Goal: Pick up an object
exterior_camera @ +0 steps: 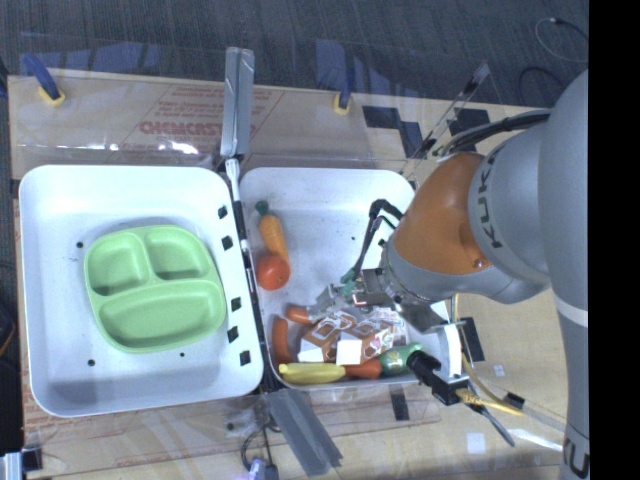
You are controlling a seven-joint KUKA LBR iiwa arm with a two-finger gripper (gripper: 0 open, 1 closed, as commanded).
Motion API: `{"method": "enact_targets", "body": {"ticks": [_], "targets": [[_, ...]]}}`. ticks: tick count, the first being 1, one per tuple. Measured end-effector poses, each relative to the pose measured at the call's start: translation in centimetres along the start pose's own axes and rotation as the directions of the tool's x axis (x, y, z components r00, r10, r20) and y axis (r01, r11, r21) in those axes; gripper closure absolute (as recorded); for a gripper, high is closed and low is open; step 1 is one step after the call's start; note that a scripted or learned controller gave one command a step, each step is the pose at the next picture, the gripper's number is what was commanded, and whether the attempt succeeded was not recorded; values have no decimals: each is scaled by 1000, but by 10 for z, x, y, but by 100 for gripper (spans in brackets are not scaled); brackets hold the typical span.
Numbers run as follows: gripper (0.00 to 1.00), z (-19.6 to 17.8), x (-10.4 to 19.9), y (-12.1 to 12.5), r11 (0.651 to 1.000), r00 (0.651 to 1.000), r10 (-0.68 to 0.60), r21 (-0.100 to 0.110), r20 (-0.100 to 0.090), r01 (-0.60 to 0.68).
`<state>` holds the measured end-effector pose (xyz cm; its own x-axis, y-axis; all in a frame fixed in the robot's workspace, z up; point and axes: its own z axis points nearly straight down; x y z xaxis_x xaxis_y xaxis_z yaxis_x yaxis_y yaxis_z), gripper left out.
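the pick looks underway but not done, judging by how things lie: the arm (470, 233) is bent low over the right bin (320, 183), w/ the gripper (362, 290) down among the toy food at that bin's near end, and nothing is visibly lifted clear. can't tell the tool's opening or whether it has hold of anything; the wrist and clutter hide that. likely targets all sit in the right bin: a crinkly printed snack packet (345, 333) just below the gripper, glossy, flat, prob slippery; a smooth yellow banana (312, 373) along the bin's near wall; a red sausage-like piece (281, 340) left of the packet; a tapered orange carrot (272, 234) w/ green tip and a round red-orange tomato (272, 271) by the bin's left wall, hard-plastic looking. left of the right bin, the other bin (60, 208) holds a matte green divided plate (153, 286). left to do: secure one item and raise it.
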<state>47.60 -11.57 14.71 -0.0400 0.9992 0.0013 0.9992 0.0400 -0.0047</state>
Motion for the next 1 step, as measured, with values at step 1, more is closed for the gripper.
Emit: {"method": "enact_targets", "body": {"ticks": [1], "targets": [[0,-44,46,3,975,975,222,-3,0,-222]]}}
